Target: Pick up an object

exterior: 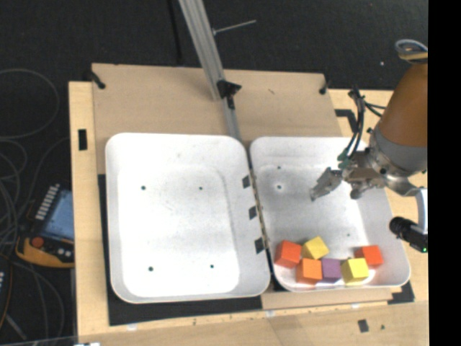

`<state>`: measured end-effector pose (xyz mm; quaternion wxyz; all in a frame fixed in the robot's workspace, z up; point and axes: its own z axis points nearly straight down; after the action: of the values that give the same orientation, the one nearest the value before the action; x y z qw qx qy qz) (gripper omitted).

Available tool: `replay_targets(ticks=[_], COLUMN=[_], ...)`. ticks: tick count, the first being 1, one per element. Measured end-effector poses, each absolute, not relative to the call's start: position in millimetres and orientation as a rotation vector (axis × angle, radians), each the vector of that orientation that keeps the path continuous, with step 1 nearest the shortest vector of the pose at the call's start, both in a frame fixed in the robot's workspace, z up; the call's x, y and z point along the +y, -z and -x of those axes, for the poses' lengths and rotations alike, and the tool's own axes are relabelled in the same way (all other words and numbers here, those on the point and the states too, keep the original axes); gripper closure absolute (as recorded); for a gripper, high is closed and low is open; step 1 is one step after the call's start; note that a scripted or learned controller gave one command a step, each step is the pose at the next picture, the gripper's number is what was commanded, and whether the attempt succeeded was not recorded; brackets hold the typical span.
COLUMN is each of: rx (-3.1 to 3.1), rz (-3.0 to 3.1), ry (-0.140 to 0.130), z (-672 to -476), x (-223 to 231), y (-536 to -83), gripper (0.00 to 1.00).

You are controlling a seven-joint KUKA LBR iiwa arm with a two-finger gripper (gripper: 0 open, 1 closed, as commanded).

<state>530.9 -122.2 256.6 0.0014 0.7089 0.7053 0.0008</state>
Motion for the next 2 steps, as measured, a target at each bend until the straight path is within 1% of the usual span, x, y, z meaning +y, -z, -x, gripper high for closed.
replay_targets(ticks=[1, 2], rx=[2.219, 2.216], rz=[-2.216, -2.22], ry=[-0.006, -0.01], z=[-491.3, -493.5], x=[-106, -157], y=[-117, -101], gripper=[0.0, 0.0])
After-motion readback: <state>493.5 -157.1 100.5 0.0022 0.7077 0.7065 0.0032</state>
